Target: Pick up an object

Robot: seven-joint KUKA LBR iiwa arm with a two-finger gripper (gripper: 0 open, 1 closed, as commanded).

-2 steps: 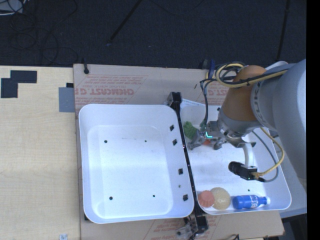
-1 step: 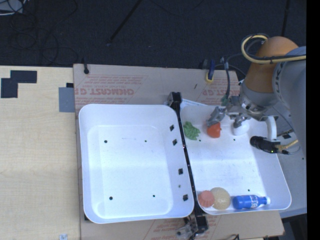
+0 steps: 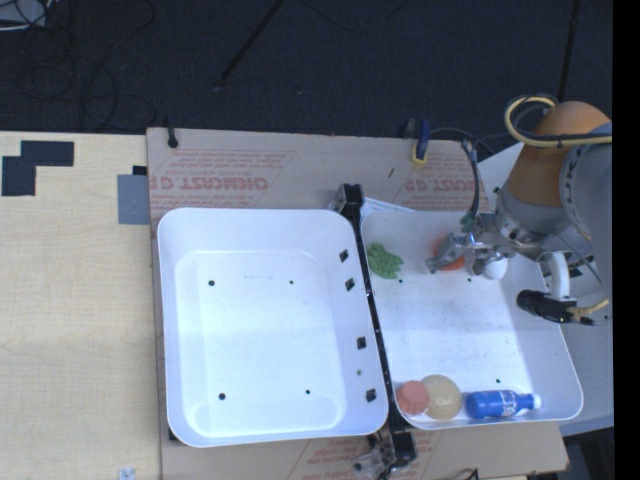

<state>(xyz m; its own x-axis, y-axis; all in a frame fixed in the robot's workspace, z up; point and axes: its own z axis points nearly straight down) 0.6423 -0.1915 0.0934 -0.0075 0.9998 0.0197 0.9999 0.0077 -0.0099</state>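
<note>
Here the gripper hangs over the far side of the right bin, an orange object at its fingers; whether it pinches that object cannot be told. A green object lies nearby. A blue bottle, a tan ball and a red ball line the near wall.

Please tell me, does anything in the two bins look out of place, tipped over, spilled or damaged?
Nothing looks spilled or broken. The blue bottle lies on its side along the right bin's near wall, beside a pale ball and a pink ball. A green item sits near the divider. An orange item lies by the gripper.
</note>
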